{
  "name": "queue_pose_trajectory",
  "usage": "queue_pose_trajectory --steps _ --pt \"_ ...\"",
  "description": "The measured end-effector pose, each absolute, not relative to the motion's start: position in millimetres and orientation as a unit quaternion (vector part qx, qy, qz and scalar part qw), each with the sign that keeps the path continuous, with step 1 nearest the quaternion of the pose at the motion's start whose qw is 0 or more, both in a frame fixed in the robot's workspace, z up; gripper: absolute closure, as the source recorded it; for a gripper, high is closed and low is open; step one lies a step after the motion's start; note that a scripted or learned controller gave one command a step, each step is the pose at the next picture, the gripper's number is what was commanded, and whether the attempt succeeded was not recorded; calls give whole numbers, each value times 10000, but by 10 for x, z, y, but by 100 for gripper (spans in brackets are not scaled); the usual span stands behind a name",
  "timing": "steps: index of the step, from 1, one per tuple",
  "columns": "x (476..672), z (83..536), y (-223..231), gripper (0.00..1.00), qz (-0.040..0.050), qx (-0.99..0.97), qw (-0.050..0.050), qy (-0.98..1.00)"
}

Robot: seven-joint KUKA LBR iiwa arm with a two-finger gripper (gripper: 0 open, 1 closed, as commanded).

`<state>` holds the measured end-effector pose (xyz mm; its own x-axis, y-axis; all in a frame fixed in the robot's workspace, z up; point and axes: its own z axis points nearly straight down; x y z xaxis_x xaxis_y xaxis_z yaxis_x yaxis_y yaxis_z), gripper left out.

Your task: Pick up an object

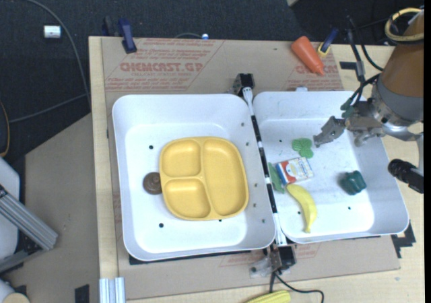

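banana [304,206], carton [295,171], green pieces [302,147] under tool [328,132], grip state unclear

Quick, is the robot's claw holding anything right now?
Gripper: over the right white bin, above the small green piece; open or shut cannot be told.

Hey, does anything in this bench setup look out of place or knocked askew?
One thing: an orange carrot-like toy lies outside both bins on the board beyond the right bin. A small brown round object is partly tucked under the yellow divided plate in the left bin. Nothing looks spilled or broken.
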<state>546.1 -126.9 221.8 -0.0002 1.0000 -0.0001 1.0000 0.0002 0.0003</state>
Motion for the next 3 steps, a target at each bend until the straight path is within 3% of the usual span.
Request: queue_pose_trajectory --steps 1,2,3 --pt "5451 1369 -1854 0 -7 7076 -7 7066" --pt "5185 842 -2099 0 -3 7074 -8 7068" --pt "5200 952 -2097 100 10 7074 14 7068"
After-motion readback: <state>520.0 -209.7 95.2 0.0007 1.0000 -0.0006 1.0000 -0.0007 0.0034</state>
